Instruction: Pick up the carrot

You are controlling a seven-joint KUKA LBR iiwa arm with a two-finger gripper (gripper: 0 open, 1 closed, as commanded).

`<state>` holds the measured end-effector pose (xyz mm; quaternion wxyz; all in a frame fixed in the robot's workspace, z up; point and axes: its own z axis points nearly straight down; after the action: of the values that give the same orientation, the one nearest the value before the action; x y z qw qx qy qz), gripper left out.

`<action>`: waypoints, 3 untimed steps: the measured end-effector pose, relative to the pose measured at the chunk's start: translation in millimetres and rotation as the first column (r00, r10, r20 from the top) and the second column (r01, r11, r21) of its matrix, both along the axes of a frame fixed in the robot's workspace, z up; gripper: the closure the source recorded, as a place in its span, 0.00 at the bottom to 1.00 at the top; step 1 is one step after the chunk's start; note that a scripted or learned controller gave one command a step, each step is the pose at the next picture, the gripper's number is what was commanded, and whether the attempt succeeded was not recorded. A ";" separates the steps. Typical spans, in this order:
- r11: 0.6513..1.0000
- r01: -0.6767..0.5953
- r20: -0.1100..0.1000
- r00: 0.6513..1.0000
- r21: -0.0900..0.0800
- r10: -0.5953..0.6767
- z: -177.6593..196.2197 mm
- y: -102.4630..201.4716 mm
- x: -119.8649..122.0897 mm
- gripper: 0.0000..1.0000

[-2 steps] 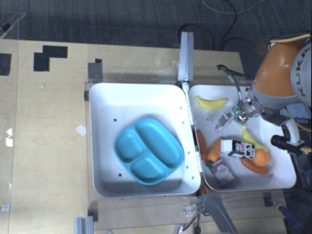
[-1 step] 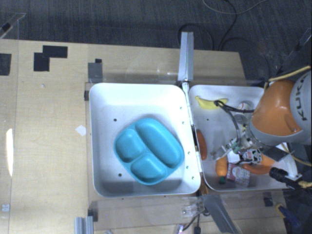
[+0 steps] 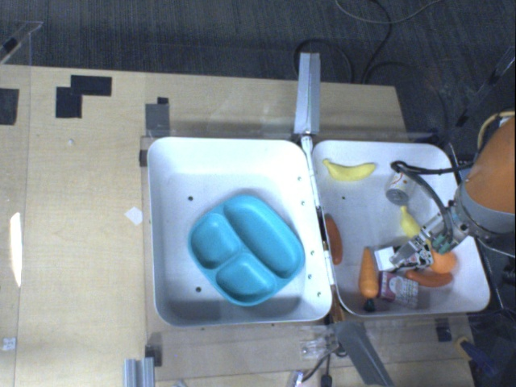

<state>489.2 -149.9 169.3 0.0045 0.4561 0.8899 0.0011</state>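
Note:
The carrot (image 3: 368, 271) is a short orange cone that lies near the front of the right bin (image 3: 359, 204), with its dark stem end toward the front wall. My gripper (image 3: 409, 255) hangs low over the bin just right of the carrot, a small gap away from it. It sits above a pinkish packet (image 3: 400, 289) and beside an orange-red rounded item (image 3: 436, 271). Nothing shows between the carrot and the gripper tip.
The right bin also holds a banana (image 3: 349, 169) at the back, a brown sausage (image 3: 334, 241) along the left wall and a small yellow piece (image 3: 409, 220). A blue divided plate (image 3: 246, 248) lies in the left bin (image 3: 173, 216). A black cable loops above the wrist.

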 end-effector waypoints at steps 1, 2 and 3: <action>0.997 -0.073 -0.003 0.997 0.000 0.073 -52.7 -48.5 -0.5 0.00; 0.998 -0.062 0.009 0.998 -0.004 0.062 -78.2 -56.2 3.8 0.00; 0.999 -0.043 0.007 0.999 -0.002 0.043 -79.1 -41.8 67.5 0.00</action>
<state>556.7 -191.7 90.2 0.0082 0.4369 0.8995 0.0021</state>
